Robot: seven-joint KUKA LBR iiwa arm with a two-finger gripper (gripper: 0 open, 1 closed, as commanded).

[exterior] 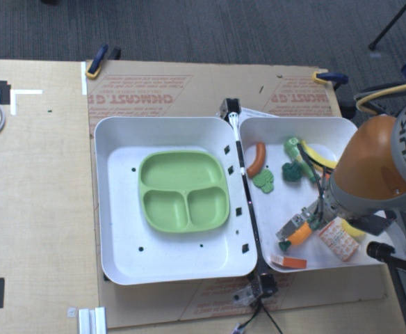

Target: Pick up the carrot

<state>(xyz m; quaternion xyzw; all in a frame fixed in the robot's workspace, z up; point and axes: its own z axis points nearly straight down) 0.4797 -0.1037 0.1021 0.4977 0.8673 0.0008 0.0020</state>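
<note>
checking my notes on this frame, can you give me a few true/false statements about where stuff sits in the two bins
1. The green divided plate sits in the left bin. True.
2. The hot dog lies on the green plate. False: it lies in the right bin, close to the divider between the bins.
3. The tool is down in the right bin at the carrot. True.
4. The carrot is in the left bin. False: it is in the right bin, toward the near edge.
5. A broccoli piece lies just below the hot dog in the view. True.
</note>
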